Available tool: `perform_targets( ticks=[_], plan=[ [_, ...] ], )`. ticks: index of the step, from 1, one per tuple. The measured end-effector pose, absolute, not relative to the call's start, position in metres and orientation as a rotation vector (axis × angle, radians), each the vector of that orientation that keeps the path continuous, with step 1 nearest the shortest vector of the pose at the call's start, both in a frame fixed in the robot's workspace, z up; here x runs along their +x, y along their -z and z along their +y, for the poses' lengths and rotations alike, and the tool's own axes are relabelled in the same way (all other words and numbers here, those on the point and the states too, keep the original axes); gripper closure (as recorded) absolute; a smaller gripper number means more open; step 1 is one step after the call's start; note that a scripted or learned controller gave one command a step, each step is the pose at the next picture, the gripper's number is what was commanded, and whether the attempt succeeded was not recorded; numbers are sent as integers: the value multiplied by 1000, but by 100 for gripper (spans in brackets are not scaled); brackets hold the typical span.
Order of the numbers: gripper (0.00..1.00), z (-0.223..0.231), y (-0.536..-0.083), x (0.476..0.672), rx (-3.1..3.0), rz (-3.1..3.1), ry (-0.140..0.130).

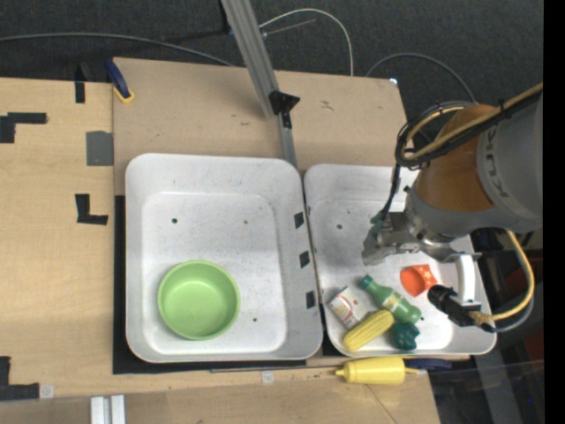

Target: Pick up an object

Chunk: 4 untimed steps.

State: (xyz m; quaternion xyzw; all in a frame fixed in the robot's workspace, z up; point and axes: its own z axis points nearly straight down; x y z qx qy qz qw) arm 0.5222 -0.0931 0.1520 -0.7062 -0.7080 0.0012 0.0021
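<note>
My gripper (380, 244) hangs low over the middle of the right bin (340, 201), on the grey arm that comes in from the right. Just below it lie several small objects: a green bottle (389, 298), an orange piece (417, 278), a yellow corn cob (367, 329), a small white and red can (344, 307) and a dark green item (404, 336). The gripper is above and a little left of the orange piece, and I see nothing held in it.
A green bowl (199, 299) sits in the front left of the left bin (212, 175). A yellow bottle (374, 371) lies on the bench past the right bin's front rim. A grey pole (256, 51) slants over the back between the bins.
</note>
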Motion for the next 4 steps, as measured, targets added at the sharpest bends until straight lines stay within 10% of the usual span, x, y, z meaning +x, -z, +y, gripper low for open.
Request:
perform_targets(
  ticks=[4],
  plan=[
    [100, -44, -284, 550, -2214, -2227, 0]
  ],
)
